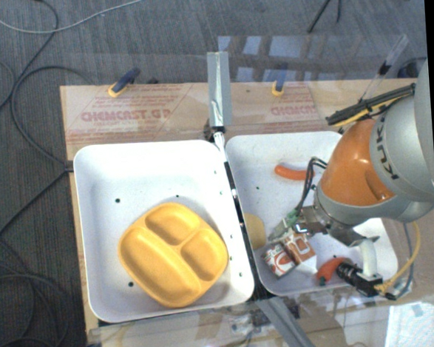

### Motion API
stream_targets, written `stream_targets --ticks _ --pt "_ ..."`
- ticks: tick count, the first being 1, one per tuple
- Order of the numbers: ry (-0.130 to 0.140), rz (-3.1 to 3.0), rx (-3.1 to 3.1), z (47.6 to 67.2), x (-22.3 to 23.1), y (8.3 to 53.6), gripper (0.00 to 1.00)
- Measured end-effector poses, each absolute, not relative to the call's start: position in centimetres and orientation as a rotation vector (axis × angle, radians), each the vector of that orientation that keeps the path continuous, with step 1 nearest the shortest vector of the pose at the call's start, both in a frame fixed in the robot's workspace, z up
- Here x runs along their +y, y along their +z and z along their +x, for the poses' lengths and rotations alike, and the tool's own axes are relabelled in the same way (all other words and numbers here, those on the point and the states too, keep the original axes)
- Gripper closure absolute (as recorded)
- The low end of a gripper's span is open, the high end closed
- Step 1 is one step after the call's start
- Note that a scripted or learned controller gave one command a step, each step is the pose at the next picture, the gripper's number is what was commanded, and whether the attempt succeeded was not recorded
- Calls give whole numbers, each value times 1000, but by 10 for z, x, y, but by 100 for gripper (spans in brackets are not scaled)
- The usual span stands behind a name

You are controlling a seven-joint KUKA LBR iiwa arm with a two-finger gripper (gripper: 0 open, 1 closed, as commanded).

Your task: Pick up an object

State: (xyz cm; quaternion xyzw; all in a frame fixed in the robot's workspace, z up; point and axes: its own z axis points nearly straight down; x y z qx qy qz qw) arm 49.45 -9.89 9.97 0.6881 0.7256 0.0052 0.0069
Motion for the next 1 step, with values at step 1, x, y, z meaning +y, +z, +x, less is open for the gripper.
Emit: stream_targets --ticks 1 --pt "-6 2319 2121 527 -40 183 100"
